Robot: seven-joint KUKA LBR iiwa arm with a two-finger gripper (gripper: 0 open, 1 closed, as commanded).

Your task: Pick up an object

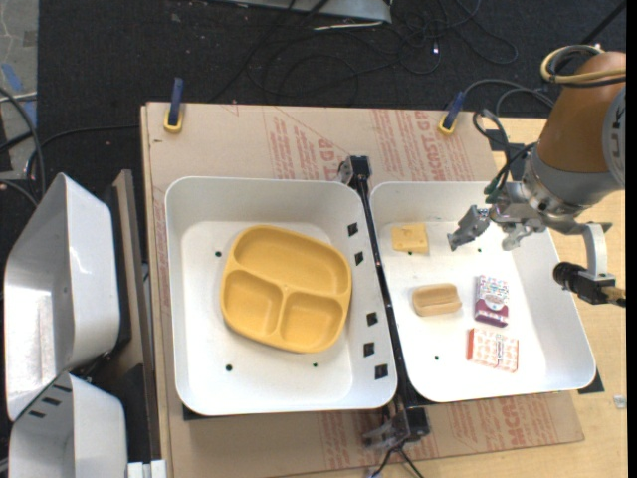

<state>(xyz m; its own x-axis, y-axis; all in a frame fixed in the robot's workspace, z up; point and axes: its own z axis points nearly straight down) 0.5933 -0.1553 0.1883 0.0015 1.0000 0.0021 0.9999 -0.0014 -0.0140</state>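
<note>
The right bin (557,267) holds several small items. A pale yellow block (409,239) lies near its upper left, and a tan block (436,300) sits below it. Further right are a purple-and-white packet (491,300) and, toward the front, a red-and-white packet (494,350). My gripper (491,230) hangs over the upper part of this bin, right of the yellow block and above the purple packet. It is open, and its spread fingers hold nothing.
A yellow divided plate (287,288) fills the middle of the left bin (189,267). A black divider (373,267) runs between the two bins. Clamps sit at the board's far edge, with cables on the floor behind. White containers stand at the far left.
</note>
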